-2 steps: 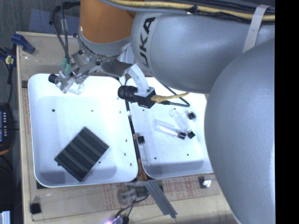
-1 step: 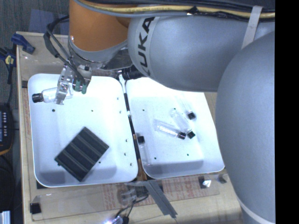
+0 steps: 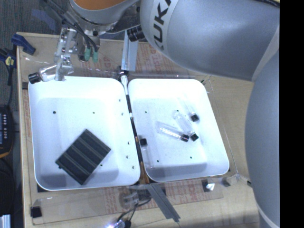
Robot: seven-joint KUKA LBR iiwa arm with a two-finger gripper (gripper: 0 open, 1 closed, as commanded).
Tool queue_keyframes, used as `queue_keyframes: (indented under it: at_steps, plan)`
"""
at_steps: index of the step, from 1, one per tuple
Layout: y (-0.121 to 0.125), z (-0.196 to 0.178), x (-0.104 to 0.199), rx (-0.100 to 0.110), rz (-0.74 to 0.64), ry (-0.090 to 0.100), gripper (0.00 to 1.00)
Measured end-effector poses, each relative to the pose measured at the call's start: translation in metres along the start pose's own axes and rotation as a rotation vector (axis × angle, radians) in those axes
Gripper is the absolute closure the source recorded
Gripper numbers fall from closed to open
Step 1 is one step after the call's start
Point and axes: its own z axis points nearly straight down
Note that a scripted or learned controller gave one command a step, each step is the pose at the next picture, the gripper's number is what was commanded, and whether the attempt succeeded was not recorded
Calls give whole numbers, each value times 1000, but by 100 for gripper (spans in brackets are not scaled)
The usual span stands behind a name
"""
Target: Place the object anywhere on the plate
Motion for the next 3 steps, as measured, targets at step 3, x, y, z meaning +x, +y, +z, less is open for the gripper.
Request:
queue_keyframes:
  at_steps: [3]
  plan:
    - [-3,129,19,3,-35,6,100]
